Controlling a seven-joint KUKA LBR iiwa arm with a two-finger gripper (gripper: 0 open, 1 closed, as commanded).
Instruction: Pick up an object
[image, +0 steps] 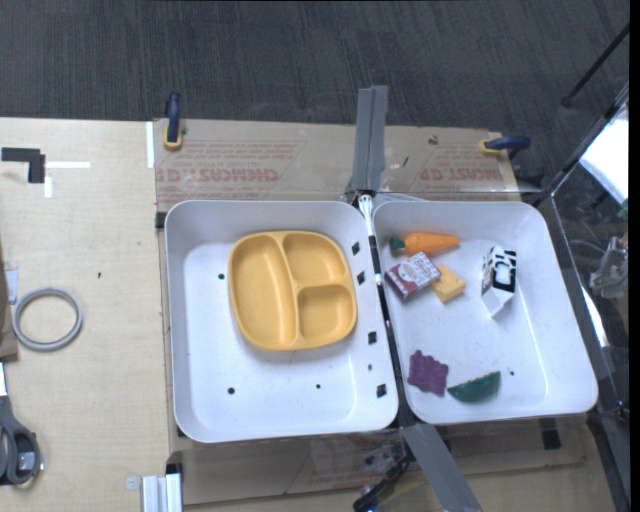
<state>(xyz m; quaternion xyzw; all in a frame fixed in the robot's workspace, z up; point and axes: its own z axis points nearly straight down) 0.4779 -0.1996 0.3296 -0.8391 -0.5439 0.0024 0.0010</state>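
In right bin (560, 330): carrot (432, 242), red packet (412, 275), yellow block (449, 286), milk carton (498, 273), purple piece (428, 373), green piece (474, 387)
Left bin (195, 330): yellow divided plate (293, 290)
Pincer: state can't tell

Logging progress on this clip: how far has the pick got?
Nothing looks done yet. All six small items lie loose in the right bin: carrot, red packet, yellow block, black-and-white carton, purple piece, green piece. The yellow divided plate sits alone in the left bin. Nothing is in hand; the whole pick remains.
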